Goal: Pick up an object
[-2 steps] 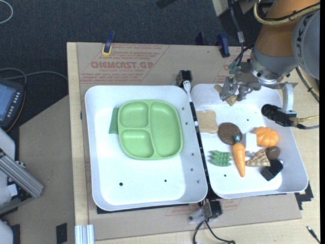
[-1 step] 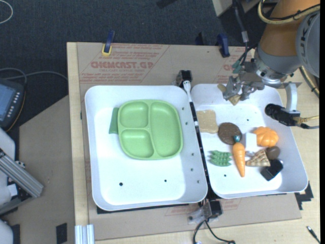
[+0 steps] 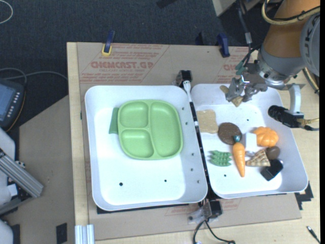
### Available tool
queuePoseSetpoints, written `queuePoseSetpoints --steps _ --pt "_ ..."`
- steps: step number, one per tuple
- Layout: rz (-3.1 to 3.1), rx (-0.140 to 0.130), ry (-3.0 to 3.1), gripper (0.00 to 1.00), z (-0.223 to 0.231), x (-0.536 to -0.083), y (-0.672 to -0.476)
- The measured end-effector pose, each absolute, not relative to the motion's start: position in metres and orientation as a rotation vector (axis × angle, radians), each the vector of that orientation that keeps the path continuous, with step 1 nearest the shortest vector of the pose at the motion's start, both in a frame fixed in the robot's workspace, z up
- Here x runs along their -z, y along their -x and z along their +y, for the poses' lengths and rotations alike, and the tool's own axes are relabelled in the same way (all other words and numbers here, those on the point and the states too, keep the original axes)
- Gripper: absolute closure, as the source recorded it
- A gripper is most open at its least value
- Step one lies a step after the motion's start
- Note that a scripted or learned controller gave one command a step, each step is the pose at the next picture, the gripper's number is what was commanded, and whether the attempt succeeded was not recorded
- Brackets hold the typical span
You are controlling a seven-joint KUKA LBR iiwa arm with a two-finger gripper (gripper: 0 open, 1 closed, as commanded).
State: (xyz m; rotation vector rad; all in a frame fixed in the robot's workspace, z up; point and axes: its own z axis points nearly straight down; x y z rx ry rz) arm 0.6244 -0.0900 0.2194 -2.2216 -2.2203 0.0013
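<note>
My gripper [image 3: 237, 96] hangs over the far part of the right bin [image 3: 289, 179], above its back wall, with nothing visible between its fingers. Below it in that bin lie a tan bread slice [image 3: 206, 121], a dark brown round piece [image 3: 229, 131], an orange carrot [image 3: 238, 159], a green pea pod [image 3: 220, 158], an orange pumpkin-like piece [image 3: 266, 136], a tan wedge [image 3: 258, 159], a small brown ball [image 3: 273, 152] and a black block [image 3: 272, 170]. The gripper is well clear of all of them, nearest to the bread slice.
The left bin [image 3: 101, 177] holds a green three-compartment plate [image 3: 150, 128]. A black divider rail [image 3: 195, 131] runs between the bins. Clamps [image 3: 107, 43] sit at the bench's back edge. A black cylindrical part [image 3: 284, 116] of the arm juts over the right bin's right side.
</note>
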Motion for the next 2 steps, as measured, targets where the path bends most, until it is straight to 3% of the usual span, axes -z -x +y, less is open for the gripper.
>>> queuePoseSetpoints --steps 1,2 --pt "-2.225 0.001 2.221 1.00 -0.076 -0.218 -0.632" --pt "-2.220 -0.001 2.223 1.00 -0.090 -0.219 -0.627"
